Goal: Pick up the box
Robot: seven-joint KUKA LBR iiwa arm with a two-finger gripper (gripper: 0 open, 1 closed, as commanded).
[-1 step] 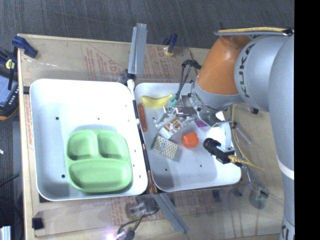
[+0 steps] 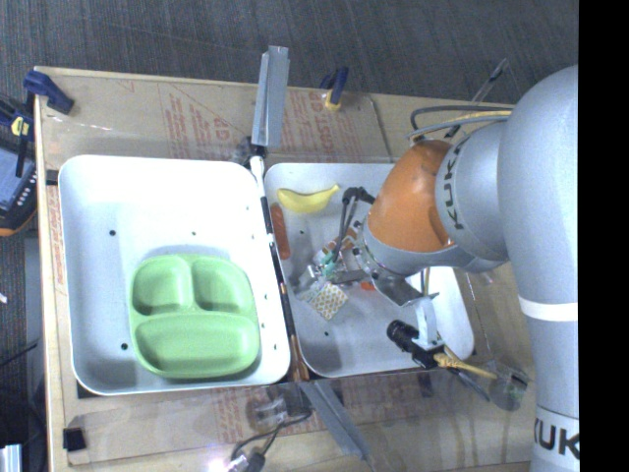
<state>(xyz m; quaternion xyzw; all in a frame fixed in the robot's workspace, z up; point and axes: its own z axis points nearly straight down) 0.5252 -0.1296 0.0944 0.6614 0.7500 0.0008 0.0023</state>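
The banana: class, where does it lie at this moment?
In the camera view, the banana lies in the right bin, at its far left corner, just above the arm's gripper.

You are looking at an evenly lit, fairly bright scene. Both white bins (image 2: 157,180) come close to washing out, with faint glare along their rims. The arm (image 2: 511,195) throws a soft shadow over the bin at 3 o'clock. A small bright reflection sits at 6 o'clock on the bench (image 2: 147,116). The carpet toward 12 o'clock stays dim. Small things look soft and grainy.
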